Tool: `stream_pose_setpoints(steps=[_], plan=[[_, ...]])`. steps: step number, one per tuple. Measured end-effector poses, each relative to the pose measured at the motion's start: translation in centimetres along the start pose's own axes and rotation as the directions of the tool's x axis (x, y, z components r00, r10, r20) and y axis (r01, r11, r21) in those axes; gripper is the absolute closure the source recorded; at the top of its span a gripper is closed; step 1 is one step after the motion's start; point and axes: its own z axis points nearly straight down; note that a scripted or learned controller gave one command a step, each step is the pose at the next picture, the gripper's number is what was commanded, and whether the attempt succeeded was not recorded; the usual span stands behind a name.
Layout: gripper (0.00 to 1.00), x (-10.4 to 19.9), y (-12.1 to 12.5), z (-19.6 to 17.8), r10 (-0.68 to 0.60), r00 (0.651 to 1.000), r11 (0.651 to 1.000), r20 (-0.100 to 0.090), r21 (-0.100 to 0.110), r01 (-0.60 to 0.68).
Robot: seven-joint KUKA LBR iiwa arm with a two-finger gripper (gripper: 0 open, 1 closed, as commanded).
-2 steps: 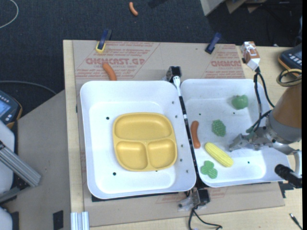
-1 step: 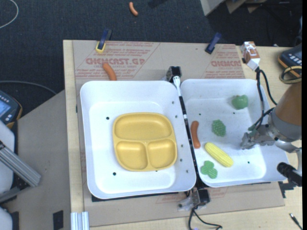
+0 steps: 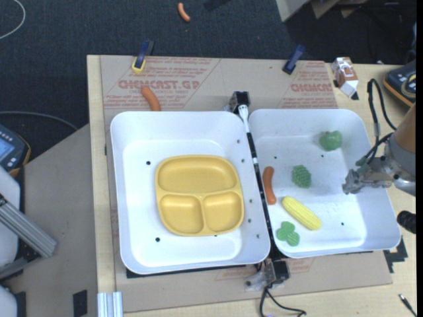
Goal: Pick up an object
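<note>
Corn (image 3: 302, 213) in right bin (image 3: 357, 240)

Gripper (image 3: 353, 181) sits over right bin (image 3: 344, 233), near its right wall. Left of the fingertips: broccoli (image 3: 301, 176), then sausage (image 3: 269, 185) by the divider. Corn (image 3: 301, 212) lower left. Tray (image 3: 199, 195) in left bin (image 3: 132, 177), well apart.

Claw (image 3: 351, 181) low at right, arm behind it.
</note>
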Motion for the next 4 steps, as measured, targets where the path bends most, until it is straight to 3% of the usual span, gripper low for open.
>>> stream_pose_setpoints(steps=[2, 4], plan=[[1.0, -0.1, -0.2, -8.4, -0.001, 1.0, 1.0, 0.0, -0.001, 0.001], [1.0, 8.7, 5.6, -7.5, -0.005, 1.0, 1.0, -0.003, 0.002, 0.005]])
